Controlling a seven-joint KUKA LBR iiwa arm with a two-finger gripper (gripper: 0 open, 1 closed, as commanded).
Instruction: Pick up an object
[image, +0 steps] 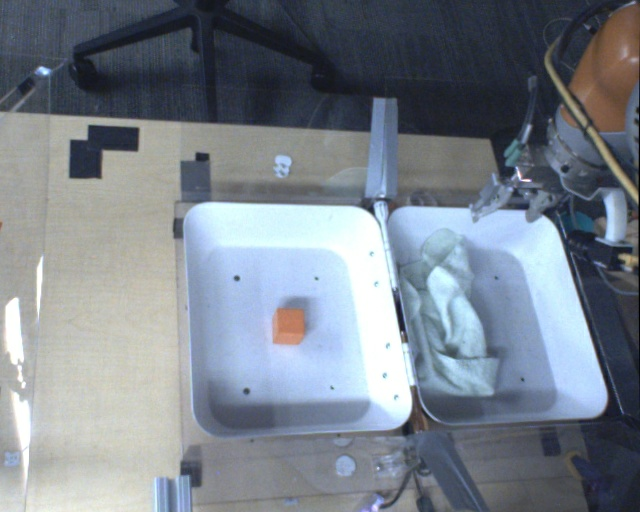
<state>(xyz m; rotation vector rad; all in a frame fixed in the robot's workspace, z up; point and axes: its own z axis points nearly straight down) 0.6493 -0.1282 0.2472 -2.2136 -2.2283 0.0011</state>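
Camera view: end effector (512, 203) spread, holding nothing, above right bin's (578, 300) far rim.

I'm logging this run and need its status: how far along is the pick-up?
Nothing looks done yet. The orange block lies alone in the left bin, and the crumpled cloth lies in the right bin. The gripper sits over the right bin's far rim, with nothing between its fingers. Reaching down, grasping and lifting an object are all left.

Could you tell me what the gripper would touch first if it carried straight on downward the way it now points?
Likely the far rim of the right bin: the gripper hangs about over that edge. Depth is unclear; slightly nearer, it would meet bare bin floor, beside the white cloth.
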